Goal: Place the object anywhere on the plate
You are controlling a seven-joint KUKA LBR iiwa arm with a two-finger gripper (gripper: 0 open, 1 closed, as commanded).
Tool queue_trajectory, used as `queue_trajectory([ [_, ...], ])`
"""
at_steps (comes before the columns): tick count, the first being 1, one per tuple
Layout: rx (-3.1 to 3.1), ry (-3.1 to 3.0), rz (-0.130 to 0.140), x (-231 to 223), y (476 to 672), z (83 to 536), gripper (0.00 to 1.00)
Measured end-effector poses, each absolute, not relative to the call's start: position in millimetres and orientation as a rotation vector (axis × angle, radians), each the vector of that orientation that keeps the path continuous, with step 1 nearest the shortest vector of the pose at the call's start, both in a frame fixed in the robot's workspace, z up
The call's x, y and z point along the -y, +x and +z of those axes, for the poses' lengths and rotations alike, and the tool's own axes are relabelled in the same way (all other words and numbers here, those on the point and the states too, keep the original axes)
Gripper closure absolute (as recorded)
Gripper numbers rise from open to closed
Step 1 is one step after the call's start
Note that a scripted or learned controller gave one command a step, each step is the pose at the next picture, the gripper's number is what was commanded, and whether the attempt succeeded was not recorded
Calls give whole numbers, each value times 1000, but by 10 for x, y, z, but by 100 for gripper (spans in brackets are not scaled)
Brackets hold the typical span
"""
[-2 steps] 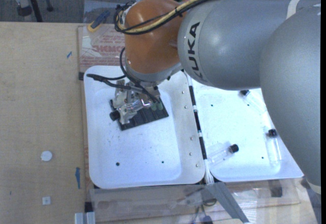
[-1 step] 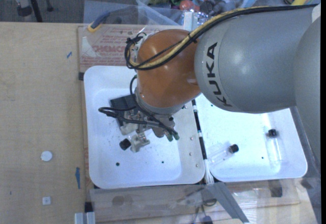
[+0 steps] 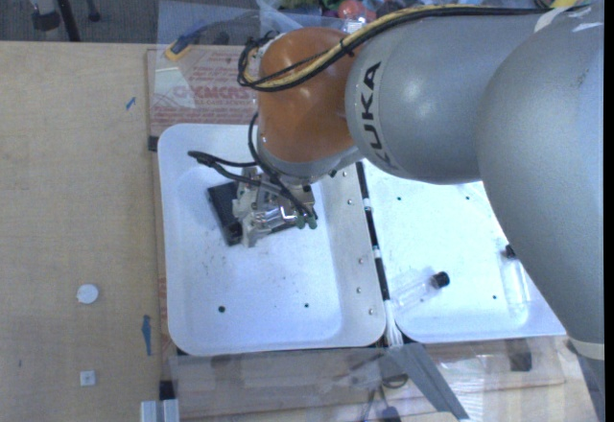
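The arm (image 3: 432,94) reaches over the left bin (image 3: 192,315), its gripper (image 3: 269,217) low over the bin's far middle. Whether it grips anything cannot be told. A small clear bottle with a black cap (image 3: 422,286) lies in the right bin (image 3: 460,219), well apart from the gripper.

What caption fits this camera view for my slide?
KUKA arm lowers its tool into the left white bin; a clear black-capped tube lies in the right bin.

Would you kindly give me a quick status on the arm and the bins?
Gripper low over left bin. Small clear item with black cap lying in right bin. No plate identifiable.
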State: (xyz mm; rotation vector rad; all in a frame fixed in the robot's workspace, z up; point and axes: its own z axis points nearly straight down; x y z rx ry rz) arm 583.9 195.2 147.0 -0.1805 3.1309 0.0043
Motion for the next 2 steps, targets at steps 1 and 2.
queue_trajectory([
  [1, -2934, -1120, 3, -2124, 5147, 1722, 100],
  [2, -2934, -1118, 4, -2121, 5149, 1723, 0],
])
